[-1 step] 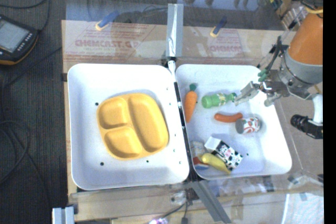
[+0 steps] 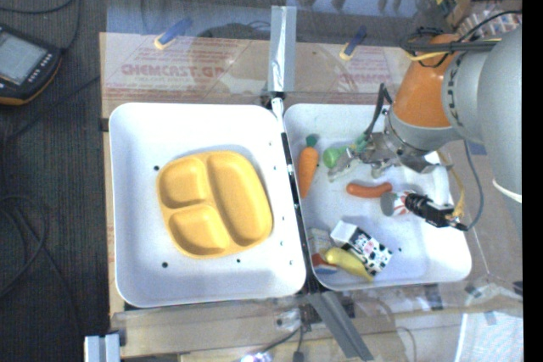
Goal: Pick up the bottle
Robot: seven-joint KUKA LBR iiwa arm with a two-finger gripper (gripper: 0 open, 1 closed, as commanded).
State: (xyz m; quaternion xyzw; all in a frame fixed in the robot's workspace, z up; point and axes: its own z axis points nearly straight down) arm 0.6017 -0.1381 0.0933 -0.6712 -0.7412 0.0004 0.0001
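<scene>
your gripper (image 2: 366,150) hung over the right bin (image 2: 441,263), its claw state impossible to tell. no bottle could be picked out for certain among carrot (image 2: 306,168), sausage (image 2: 369,190) and banana (image 2: 348,261); identify it before descending.

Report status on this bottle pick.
Gripper low over right bin, near green item. No bottle identifiable. Carrot, sausage, banana clutter the bin.

Red mirrored lettering, seemingly "CHEMCAST GP", runs along the brown paper-covered clear sheet (image 2: 170,68) by the bench's far edge, behind both white bins; nothing else is legible.
</scene>
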